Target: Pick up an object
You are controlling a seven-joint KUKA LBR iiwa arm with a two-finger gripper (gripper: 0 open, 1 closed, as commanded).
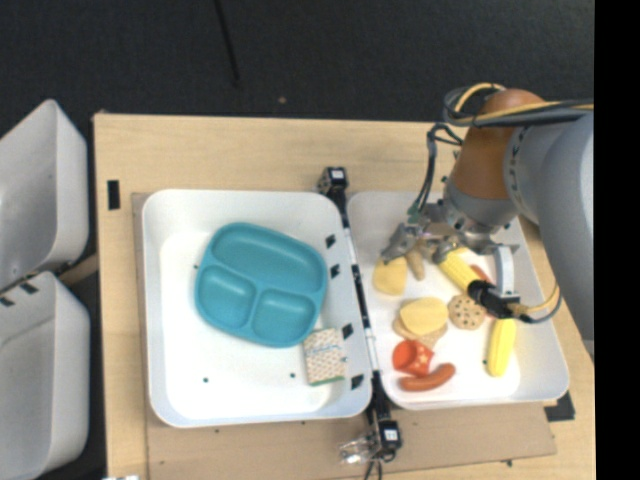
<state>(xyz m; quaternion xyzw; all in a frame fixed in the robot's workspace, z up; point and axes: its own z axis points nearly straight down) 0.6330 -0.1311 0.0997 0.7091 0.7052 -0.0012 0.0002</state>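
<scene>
A wooden bench [120,298] carries two shallow white bins side by side. The left bin [165,368] holds a blue divided plate [262,284], lying flat and turned at a slant, and a small speckled sponge-like block [324,355] near the bin's lower right corner, just apart from the plate's edge.

The right bin [540,368] holds a scatter of toy food. A pale yellow lump [390,278] lies toward its left side. Below and to the right of it sits a flat tan piece like a bun [422,317], and touching that on the right is a round brown cookie [465,313]. Beneath the bun lie a red piece like a tomato [412,355] and a red sausage [428,377], close together near the bin's front wall. A yellow corn cob [459,267] lies slantwise below the arm's wrist, and a yellow banana-like piece [500,346] stands nearly upright in the picture toward the bin's right side.

The grey arm [560,178], with its orange band [487,158], reaches in from the right and bends down over the upper part of the right bin. The pincer [408,249] is low in the bin, its metal fingers [398,241] pointing down and left, just above the pale yellow lump and beside the corn cob. The fingers look spread apart, with nothing seen clamped between them. A dark cable with a black plug runs from the wrist across the corn cob toward the cookie.
</scene>
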